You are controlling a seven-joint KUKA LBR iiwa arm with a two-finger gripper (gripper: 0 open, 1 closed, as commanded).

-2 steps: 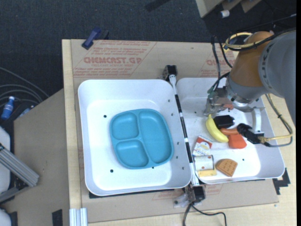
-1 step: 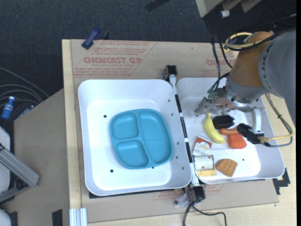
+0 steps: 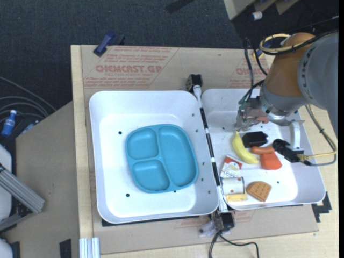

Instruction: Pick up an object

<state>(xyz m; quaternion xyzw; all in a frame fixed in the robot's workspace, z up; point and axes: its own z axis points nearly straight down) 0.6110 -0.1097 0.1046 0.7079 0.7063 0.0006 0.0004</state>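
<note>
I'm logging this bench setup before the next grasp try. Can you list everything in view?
Left bin: one, white, left half of the bench.
Divided plate: one, blue, middle of left bin.
Right bin: one, white, beside the left bin.
Banana: one, yellow, right bin.
Black object: one, right of the banana.
Orange-red piece: one, right bin centre.
Small carton: one, white and red, below the banana.
Waffle-like piece: one, tan, near edge of right bin.
Blue clip: one, bench's far left corner.
Arm: one, grey and orange, over right bin.
Pincer: one, above the banana.
</note>
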